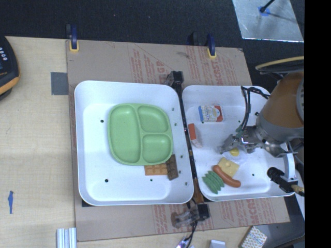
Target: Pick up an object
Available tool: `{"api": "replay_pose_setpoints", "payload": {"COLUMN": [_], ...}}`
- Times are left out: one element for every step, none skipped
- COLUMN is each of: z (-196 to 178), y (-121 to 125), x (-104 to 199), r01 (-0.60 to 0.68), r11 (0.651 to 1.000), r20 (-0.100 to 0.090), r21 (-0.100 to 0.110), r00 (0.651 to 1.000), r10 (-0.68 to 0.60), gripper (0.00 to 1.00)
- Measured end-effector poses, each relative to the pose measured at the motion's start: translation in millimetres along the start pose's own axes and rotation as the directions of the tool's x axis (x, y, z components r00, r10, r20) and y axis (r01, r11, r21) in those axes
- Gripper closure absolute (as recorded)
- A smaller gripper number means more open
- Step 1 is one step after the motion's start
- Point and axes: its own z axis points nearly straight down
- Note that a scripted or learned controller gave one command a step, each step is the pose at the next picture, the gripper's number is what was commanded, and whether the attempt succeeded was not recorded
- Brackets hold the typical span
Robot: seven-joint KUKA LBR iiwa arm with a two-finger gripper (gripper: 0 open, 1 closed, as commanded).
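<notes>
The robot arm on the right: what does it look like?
The arm is rounded, with a wide orange band and grey metal below. Black cables loop beside it. It ends in a small grey metal gripper over the right bin.

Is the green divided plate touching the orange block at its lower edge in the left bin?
Touching, or overlapping. In the camera view the green divided plate meets the orange block along its lower rim with no white bin floor between them.

Wooden bench, cardboard sheet, dark floor
</notes>
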Motion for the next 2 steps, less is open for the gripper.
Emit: {"api": "replay_pose_setpoints", "payload": {"z": [-12.2, -10.7], "y": [3.0, 2.0], "x": [-2.0, -1.6], "r01": [0.002, 0.003], "r11": [1.0, 1.0], "r20": [0.003, 0.002], "r21": [-0.006, -0.003], "r00": [1.0, 1.0], "r10": [-0.002, -0.003], "gripper": [1.0, 0.0]}}
